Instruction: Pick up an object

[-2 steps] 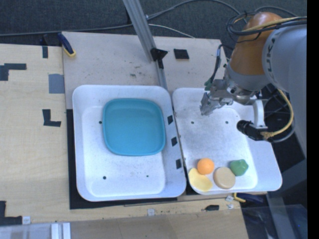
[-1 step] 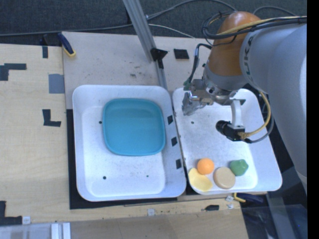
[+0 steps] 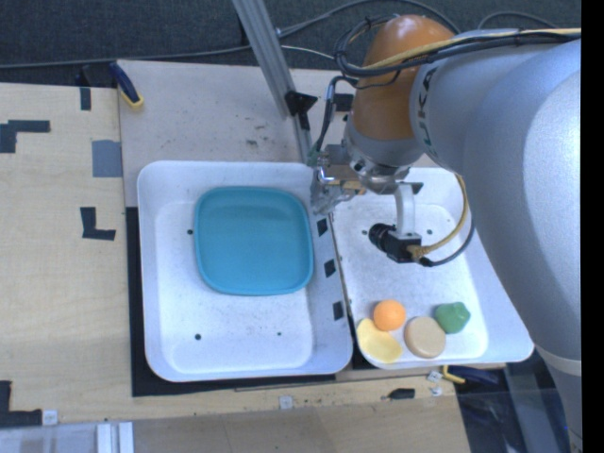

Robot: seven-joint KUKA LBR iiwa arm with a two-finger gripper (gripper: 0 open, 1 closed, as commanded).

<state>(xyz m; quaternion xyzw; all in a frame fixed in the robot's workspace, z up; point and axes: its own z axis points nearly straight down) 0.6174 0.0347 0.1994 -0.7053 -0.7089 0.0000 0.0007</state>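
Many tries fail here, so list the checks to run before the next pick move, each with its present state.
1. Things to pick in right bin: orange ball, yellow piece, tan disc, green piece. Ok.
2. Target under pincer: not ok; it hangs at the bins' shared rim, far end, apart from that group.
3. Room around the group: not ok; the four crowd the near wall.
4. In left bin, blue plate lies flat: ok.
5. Plate's edge graspable: cannot tell.
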